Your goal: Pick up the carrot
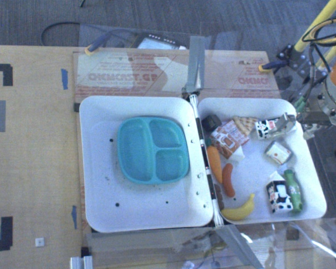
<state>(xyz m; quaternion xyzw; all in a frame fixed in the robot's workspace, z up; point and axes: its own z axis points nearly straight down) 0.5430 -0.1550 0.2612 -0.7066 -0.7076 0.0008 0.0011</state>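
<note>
An overhead view of a tabletop with two white bins. The carrot [214, 162], a smooth orange tapered piece, lies in the right bin [308, 167] against its left wall, long axis running from the far side toward the near side, beside a red-orange sausage [228, 179]. The claw [288, 122] hovers at the bin's far right corner; the carrot lies leftward and nearer. Its opening cannot be judged.

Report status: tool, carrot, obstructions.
Tool over right bin's far edge, nothing held. Carrot at left wall. Sausage touching it, packet beside.
</note>
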